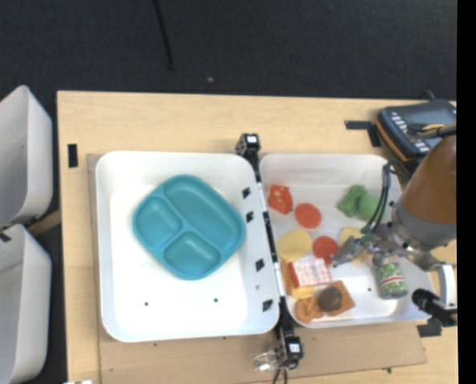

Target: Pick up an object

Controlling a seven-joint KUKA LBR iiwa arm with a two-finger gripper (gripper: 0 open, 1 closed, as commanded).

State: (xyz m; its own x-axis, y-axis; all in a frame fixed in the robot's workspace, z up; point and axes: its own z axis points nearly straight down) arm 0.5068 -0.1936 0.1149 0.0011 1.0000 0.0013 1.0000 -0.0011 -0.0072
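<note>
While the arm reaches in from the right: grey KUKA arm with orange band (434, 184) hangs over the right bin's far right side.
Bench: pale wooden bench (74, 126) carrying two shallow white bins side by side.
Left bin: shallow white left bin (114, 294) holds one teal plastic divided plate (189, 226), three compartments, lying flat and turned at an angle.
Right bin: shallow white right bin (326, 165) holds a scatter of small toy food items.
Claw: claw (364, 247) low in the right bin, metal parts pointing left toward the middle items; cannot tell whether it is wide or narrow, and nothing is seen held.
Nearest object: small round red piece (325, 246) just beside the claw's left tip.
Other reds: red strawberry-like piece (279, 199) near the bin's left wall; round red piece (307, 214) just right of it.
Yellow: yellow rounded piece (294, 244) left of centre.
Green: green leafy piece (354, 202) toward the back right, partly behind the arm's cable.
Box: red-and-white small box (310, 273) in front of the yellow piece.
Front edge: dark brown round piece (330, 298) resting on an orange flat piece (311, 310).
Can: small green-labelled can (390, 277) under the arm's wrist, near the front right.
Off-bin: black-and-orange device (414, 128) on the bench's back right corner.
</note>
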